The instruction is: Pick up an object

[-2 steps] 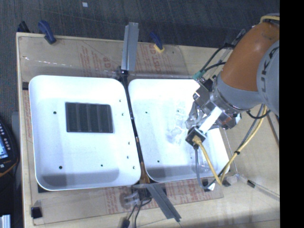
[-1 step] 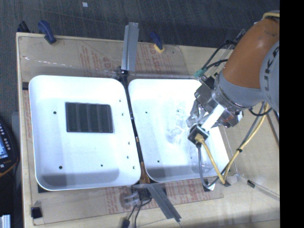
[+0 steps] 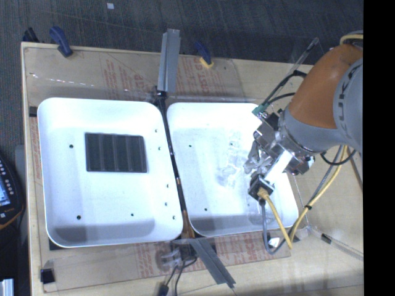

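Bench (image 3: 92, 73): pale board that bears two white bins side by side, with dark floor around it.
Left bin (image 3: 46, 165): shallow and white with rounded corners, on the view's left.
Panel (image 3: 116, 152): dark grey ribbed rectangle lying flat in the left bin, a little above and left of that bin's middle and clear of its walls.
Right bin (image 3: 188, 184): of the same make, its near wall just beside the left bin's.
Clear item (image 3: 229, 165): a glassy, see-through thing in the right bin, right of that bin's middle; its outline is too faint against the white to give its shape.
Arm (image 3: 327, 110): grey with an orange band (image 3: 321, 79), reaching in from the view's right over the right bin's far side.
Gripper (image 3: 253, 164): low over the right bin, just beside the clear item on its right; contact between them cannot be made out.
Jaws: whether spread or pressed together is not readable from this angle, and nothing shows pinched between them.
Clamps (image 3: 62, 42): two blue ones on the bench's far edge, the second (image 3: 203, 53) nearer the middle.
Bar (image 3: 168, 60): grey metal strip standing at the far end of the gap between the bins.
Lower bar (image 3: 210, 263): a similar grey strip at the near end, set at a slant.
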{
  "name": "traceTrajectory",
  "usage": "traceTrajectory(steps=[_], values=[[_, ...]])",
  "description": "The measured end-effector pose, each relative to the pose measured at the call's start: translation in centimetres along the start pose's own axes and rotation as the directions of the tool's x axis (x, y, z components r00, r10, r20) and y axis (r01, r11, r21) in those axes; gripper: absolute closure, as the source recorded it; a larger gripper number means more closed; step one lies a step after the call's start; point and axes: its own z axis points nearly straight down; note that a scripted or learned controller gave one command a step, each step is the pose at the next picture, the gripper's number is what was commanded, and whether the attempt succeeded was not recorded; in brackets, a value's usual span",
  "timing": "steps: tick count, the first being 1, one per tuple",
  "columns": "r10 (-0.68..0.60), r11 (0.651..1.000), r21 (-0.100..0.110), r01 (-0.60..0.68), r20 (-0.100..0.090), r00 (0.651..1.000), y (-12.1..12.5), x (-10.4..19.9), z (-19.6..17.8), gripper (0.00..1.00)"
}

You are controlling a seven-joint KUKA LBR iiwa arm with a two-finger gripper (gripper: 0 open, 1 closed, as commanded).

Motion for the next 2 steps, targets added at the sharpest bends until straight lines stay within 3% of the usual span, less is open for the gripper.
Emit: traceTrajectory(steps=[1,2], values=[[0.196,0.981,-0.004,-0.196,-0.005,0.981,-2.71,5.55,-7.75,1.00],[-0.321,0.947,0.001,0.321,0.000,0.947,-2.99,5.84,-7.62,1.00]])
